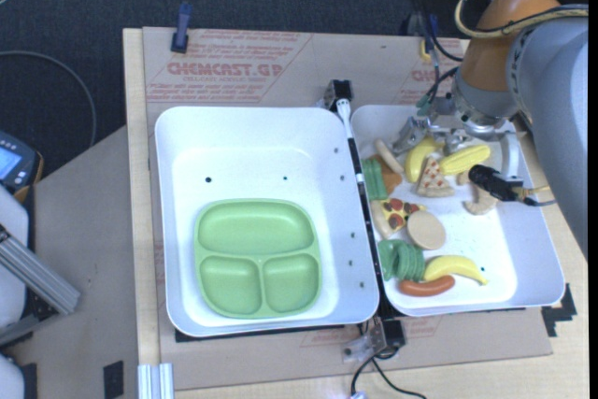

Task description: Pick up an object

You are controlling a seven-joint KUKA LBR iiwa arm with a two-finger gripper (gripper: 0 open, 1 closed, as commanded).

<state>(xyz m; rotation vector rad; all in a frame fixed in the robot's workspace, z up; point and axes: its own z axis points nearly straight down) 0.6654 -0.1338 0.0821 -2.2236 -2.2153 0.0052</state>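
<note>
Far left of the fingers, the pale green three-compartment plastic tray (258,257) sits in the left white bin (177,201); leave it. In the right white bin (523,266), the toy food pile is your target: triangular pizza slice (432,175) and yellow plastic banana (464,159) lie just beside/under the fingers (439,137). Can't tell how far they're open, or if holding anything. Drop straight, pick one item, avoid bin wall.

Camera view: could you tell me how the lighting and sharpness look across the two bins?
Camera view: light is even and soft; the green tray casts a faint shadow in the left bin; the arm looms slightly blurred; the toy food under the claw is crowded and hard to separate.
</note>
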